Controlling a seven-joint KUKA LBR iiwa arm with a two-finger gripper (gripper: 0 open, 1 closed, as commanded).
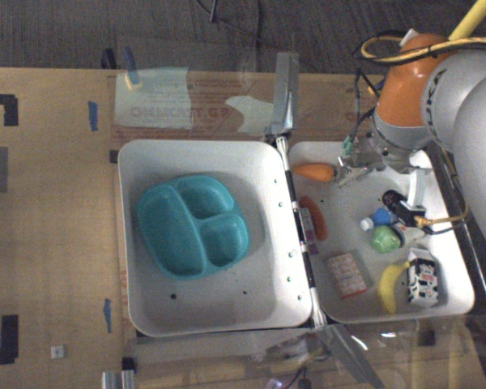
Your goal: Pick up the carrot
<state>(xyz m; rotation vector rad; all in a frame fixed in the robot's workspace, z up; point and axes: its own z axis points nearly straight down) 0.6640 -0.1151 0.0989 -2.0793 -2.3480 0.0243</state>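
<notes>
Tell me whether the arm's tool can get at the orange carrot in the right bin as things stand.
Probably yes. The orange carrot lies bare near the right white bin's upper left corner, with the tool just beside it; only the bin wall close behind could crowd the approach.

Bin wall (294, 186) seemingly crowds carrot (314, 171).

Slanted overhead view of both bins (202, 314)

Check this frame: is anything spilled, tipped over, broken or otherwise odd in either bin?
Nothing looks spilled or broken. The teal divided plate sits skewed in the left bin. In the right bin the carrot lies at the top-left corner, with the pincer beside it.
</notes>
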